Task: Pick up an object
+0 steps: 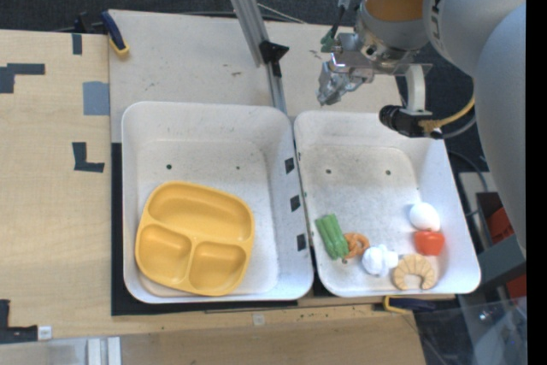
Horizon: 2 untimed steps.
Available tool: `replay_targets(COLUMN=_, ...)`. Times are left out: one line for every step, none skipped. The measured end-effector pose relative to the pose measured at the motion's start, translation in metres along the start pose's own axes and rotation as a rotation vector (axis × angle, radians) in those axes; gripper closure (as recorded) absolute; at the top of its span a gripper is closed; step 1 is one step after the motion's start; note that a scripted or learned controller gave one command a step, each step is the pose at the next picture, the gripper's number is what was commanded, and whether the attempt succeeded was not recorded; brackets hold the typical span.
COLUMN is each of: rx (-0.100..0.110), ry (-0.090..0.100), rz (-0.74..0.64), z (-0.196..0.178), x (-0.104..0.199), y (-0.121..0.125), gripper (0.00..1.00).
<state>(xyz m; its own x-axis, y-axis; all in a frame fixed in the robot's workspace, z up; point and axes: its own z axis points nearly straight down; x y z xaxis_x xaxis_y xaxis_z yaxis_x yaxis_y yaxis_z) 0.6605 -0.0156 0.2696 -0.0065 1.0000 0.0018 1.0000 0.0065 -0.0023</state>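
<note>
Nearest your lens, a croissant (415, 271) sits in the front right corner of the right bin (359, 158), the toy food around it crowded along that bin's near edge. Just left of the croissant you see a small white piece (377, 259), touching or nearly touching an orange ring-shaped piece (355, 244), and beside that a green vegetable (332, 236) lying lengthwise toward you. Behind the croissant a red tomato-like piece (429, 243) rests against a white egg (424, 215) near the right wall.

Across the divide, the left bin (205, 132) carries a yellow divided plate (196, 237) with three compartments, set toward its near left corner.

Your arm comes in from the upper right, its orange band above the wrist. The gripper (331, 91) hangs over the bare bench just beyond the far left corner of the right bin, well apart from every toy at the near edge. You cannot tell from this angle whether it is parted or closed, and nothing is visible in its grasp.

A slanted metal rail (244, 8) runs down from the top of the frame to the gap between the two bins, and a blue-and-yellow clamp (114, 32) grips the bench's far left corner.
</note>
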Motion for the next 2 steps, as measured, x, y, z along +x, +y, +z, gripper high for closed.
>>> replay_targets(rx=0.0, ry=0.0, rz=0.0, z=-0.001, x=0.053, y=-0.007, gripper=1.0)
replay_targets(rx=0.0, ry=-0.001, rz=0.0, z=0.002, x=0.109, y=-0.018, gripper=1.0)
